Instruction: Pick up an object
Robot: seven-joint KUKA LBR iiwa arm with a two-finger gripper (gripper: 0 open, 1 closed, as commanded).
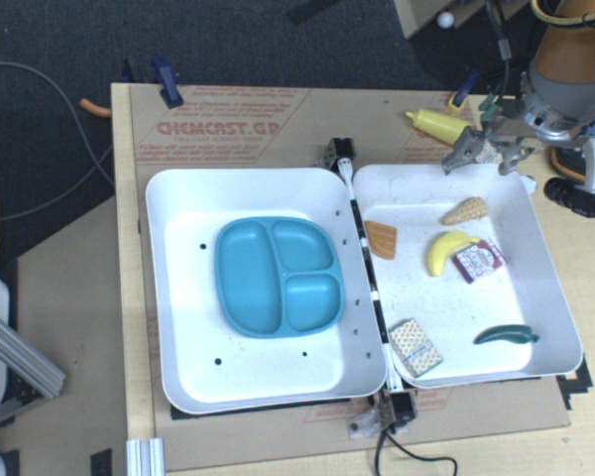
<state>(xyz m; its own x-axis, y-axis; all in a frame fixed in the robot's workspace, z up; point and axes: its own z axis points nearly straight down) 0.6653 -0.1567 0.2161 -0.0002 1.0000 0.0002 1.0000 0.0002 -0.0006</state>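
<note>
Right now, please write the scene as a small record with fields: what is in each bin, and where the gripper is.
left bin: one blue divided plate
right bin: banana, cone-shaped item, flat orange piece, small purple packet, checkered packet, green pepper
outside the bins: yellow bottle on the bench, behind the right bin
gripper: above the right bin's far edge, fingers spread, nothing between them
</note>
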